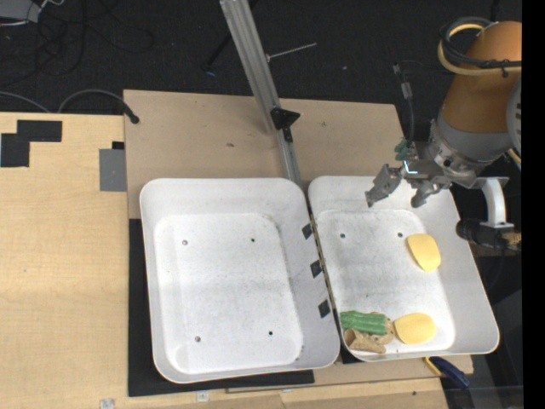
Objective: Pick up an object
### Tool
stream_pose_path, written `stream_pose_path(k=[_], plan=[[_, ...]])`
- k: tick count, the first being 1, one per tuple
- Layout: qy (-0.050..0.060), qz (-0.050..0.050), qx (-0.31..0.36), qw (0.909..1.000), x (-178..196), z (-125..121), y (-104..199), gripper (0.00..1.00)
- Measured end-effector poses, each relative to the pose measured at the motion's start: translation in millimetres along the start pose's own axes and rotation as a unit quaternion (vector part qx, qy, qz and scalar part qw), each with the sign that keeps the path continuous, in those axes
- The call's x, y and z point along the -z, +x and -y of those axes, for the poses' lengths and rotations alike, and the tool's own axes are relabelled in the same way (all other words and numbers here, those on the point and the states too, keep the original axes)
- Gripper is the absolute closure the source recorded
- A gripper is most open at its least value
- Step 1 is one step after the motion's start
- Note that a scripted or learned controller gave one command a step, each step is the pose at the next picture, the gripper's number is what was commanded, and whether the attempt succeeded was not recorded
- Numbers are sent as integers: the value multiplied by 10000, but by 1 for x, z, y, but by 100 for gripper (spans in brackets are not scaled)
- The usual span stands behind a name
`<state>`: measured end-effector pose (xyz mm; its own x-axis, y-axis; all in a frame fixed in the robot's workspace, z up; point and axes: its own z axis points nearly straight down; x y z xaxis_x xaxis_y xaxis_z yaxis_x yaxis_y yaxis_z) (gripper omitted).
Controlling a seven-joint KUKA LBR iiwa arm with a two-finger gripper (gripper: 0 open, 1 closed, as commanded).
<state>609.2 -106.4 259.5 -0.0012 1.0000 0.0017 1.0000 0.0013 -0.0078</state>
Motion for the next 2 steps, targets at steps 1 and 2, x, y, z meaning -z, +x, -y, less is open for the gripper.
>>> stream_pose_path(k=[1,2], plan=[[-25,5,-6,10000,3,-1,-1,0],[0,2,-2,10000,-45,-5,6,0]])
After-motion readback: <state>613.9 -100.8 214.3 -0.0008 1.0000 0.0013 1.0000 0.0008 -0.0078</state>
